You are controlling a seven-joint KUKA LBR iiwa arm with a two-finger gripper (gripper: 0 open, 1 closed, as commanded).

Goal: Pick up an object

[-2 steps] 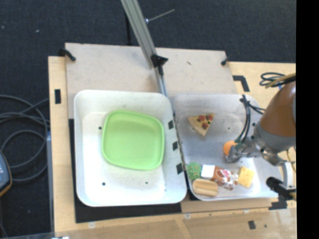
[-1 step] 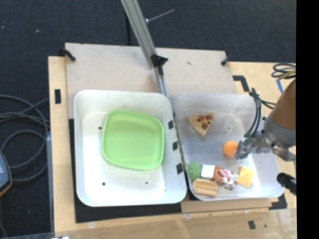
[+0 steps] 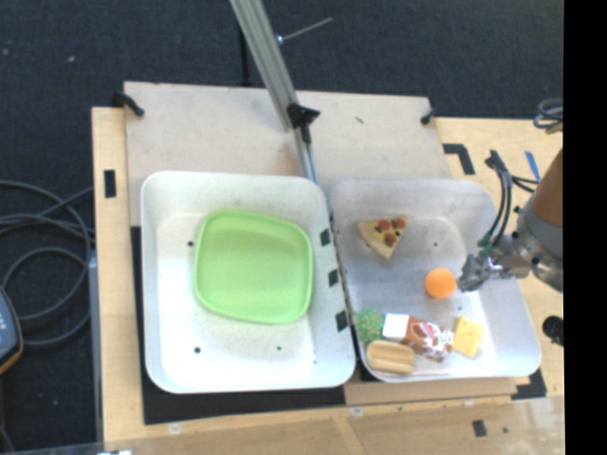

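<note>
End effector (image 3: pixel 471 278): low in right bin (image 3: pixel 493 207), just beside orange ball (image 3: pixel 439 283); grip state cannot tell
Orange ball: right bin ctr, loose
Left bin (image 3: pixel 161 254): green plate (image 3: pixel 254 266)

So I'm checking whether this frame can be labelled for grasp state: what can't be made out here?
- Gripper: small and blurred beside the orange ball; contact can't be judged.
- Arm: cut off by the right edge.
- Small foods along the right bin's front wall: packed together, too small to identify beyond a bun and a yellow piece.
</note>
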